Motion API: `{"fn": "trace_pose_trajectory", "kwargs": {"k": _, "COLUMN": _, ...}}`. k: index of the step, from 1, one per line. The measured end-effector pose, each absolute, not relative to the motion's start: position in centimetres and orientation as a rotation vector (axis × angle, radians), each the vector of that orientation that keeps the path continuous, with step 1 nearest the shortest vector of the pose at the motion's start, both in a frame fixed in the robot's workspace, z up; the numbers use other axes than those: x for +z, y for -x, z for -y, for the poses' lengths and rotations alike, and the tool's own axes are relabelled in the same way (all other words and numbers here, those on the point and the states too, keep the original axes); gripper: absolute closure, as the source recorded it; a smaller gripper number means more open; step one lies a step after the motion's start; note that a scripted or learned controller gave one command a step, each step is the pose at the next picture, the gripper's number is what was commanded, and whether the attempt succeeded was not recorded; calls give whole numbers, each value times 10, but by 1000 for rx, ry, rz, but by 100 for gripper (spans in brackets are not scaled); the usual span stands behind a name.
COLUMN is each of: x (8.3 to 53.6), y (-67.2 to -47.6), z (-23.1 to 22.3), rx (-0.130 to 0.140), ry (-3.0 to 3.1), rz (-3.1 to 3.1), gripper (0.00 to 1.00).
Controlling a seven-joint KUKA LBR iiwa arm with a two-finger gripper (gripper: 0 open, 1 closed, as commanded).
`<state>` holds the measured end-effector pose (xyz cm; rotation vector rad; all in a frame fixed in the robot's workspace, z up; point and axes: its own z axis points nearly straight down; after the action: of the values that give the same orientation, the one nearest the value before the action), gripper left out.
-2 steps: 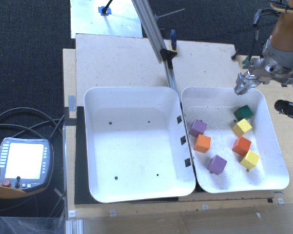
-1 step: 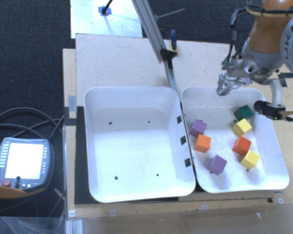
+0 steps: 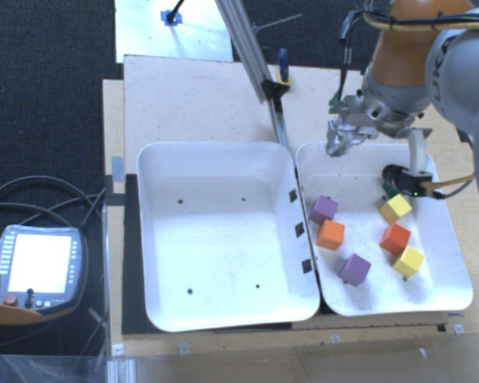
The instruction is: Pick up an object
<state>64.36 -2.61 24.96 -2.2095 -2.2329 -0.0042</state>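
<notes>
A pale wooden bench stands on dark carpet, which fills the frame's left and top. A handheld control pendant with coiled cable lies at lower left.

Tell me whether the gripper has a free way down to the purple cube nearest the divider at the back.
Probably yes. The gripper hangs above the right white bin's back edge; the purple cube sits uncovered, though an orange cube lies close beside it.

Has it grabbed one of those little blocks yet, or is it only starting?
Only starting. Done: nothing lifted; all six blocks lie in the right bin, such as the purple block and orange block. In hand: the gripper hangs over that bin's far edge, nothing visible in it. Left: descend, grip a block, lift.
</notes>
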Motion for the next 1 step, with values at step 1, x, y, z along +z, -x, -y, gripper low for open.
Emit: {"fn": "trace_pose_trajectory", "kwargs": {"k": 1, "x": 255, "y": -659, "z": -30, "rx": -8, "ry": 2210, "rz": 2235, "gripper": 100}}
